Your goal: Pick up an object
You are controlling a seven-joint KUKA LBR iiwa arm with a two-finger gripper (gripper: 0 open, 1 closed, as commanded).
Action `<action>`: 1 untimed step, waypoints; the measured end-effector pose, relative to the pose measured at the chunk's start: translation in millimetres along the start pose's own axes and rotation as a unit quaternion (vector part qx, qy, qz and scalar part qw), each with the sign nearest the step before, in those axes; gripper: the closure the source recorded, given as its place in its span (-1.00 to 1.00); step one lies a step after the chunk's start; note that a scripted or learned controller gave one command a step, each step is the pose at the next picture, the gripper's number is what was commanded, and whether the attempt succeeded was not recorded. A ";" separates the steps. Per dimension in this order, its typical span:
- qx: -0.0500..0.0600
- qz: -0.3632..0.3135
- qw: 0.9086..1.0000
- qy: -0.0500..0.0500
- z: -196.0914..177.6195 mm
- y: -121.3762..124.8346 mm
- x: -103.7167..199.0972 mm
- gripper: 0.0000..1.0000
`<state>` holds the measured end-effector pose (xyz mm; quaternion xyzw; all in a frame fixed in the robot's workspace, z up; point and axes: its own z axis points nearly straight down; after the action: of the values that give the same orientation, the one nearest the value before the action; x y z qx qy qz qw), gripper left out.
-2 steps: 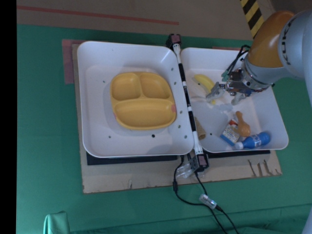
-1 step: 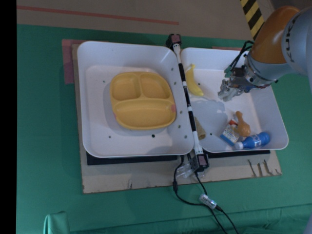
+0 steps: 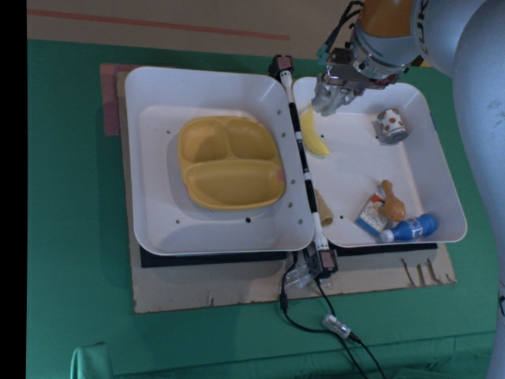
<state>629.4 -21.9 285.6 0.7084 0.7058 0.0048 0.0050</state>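
We list, by size: the bench point(image 3: 71, 212), green-covered; a left bin point(image 3: 158, 235) holding a yellow divided plate point(image 3: 229, 163); a right bin point(image 3: 442, 188) with a banana point(image 3: 314, 136) by its left wall. The end effector point(image 3: 327, 105) hangs just above the banana's upper end (we cannot tell whether it is open or closed). Smaller items: blue bottle point(image 3: 410, 228), small carton point(image 3: 371, 212), brown pin-shaped toy point(image 3: 392, 203), patterned cup point(image 3: 391, 125), cone point(image 3: 324, 206).
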 end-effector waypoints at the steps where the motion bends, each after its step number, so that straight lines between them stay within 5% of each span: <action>1: 0.000 0.000 1.000 -0.002 -49.6 70.5 -8.7 1.00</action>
<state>699.2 -30.9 336.1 0.7084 0.7058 0.0036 0.0063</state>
